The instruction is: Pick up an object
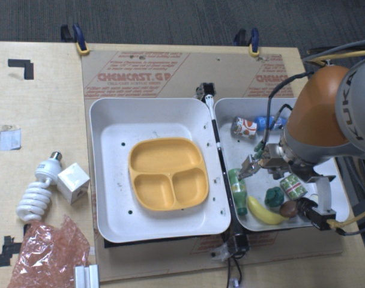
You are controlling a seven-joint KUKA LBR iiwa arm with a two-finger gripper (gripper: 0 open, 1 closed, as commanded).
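Camera view: the table (44, 101) is seen bearing two white bins. A yellow divided plate (168, 174) is held in the left bin (110, 209). In the right bin (227, 110), the gripper (253, 165) is poised above a green bottle (236, 191), beside a banana (263, 212); its state cannot be told.

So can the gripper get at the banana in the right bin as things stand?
Probably yes. The banana lies uncovered near the right bin's front wall, with the gripper just above it; the green bottle alongside crowds one side.
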